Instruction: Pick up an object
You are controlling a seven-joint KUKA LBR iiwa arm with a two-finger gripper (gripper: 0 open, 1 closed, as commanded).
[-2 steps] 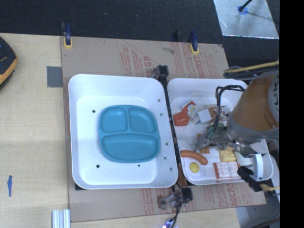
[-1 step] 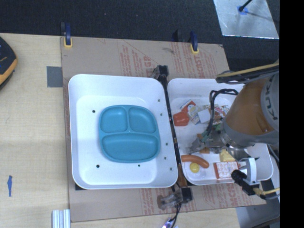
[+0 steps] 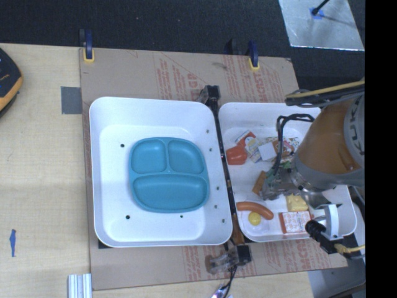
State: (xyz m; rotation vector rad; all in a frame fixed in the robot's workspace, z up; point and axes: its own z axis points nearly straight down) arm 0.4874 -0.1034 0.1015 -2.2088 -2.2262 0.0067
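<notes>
The right bin (image 3: 231, 118) holds a jumble of toy food: a red pepper-like piece (image 3: 236, 156), a white printed packet (image 3: 252, 144), a hot dog (image 3: 255, 210), a yellow round piece (image 3: 254, 218), a yellow block (image 3: 297, 203) and a red-and-white box (image 3: 293, 223). My gripper (image 3: 273, 185) reaches down into the middle of this bin, right over a brown piece (image 3: 260, 182). The arm's grey and orange wrist (image 3: 329, 144) covers the bin's right half.
The left bin (image 3: 105, 166) holds a blue divided plate (image 3: 169, 173). Both bins rest on a cardboard sheet (image 3: 155, 73) clamped at the back. A dark rail (image 3: 218, 141) runs between the bins. A cable and white fitting (image 3: 329, 225) hang off the arm at the lower right.
</notes>
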